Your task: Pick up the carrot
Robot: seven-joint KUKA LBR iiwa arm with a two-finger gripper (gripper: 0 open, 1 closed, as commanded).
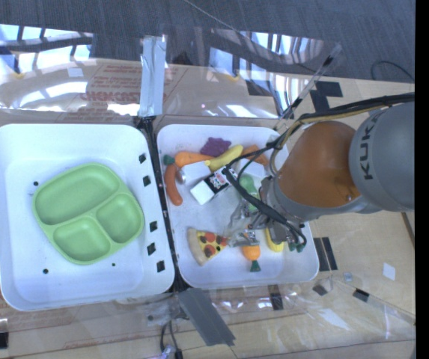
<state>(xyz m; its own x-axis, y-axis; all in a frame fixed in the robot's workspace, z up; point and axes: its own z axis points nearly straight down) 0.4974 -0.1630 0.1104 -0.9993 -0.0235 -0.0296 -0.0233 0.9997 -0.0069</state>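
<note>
Your arm (326, 170) reaches into the right bin (192, 271) from 3 o'clock, its hand (245, 226) low over the toys; you cannot tell whether it is spread or pinched. The carrot (252, 253) lies at the bin's 5 o'clock edge, just beside a pizza slice (204, 244). A green plate (87, 212) sits in the left bin (12, 155).
</note>
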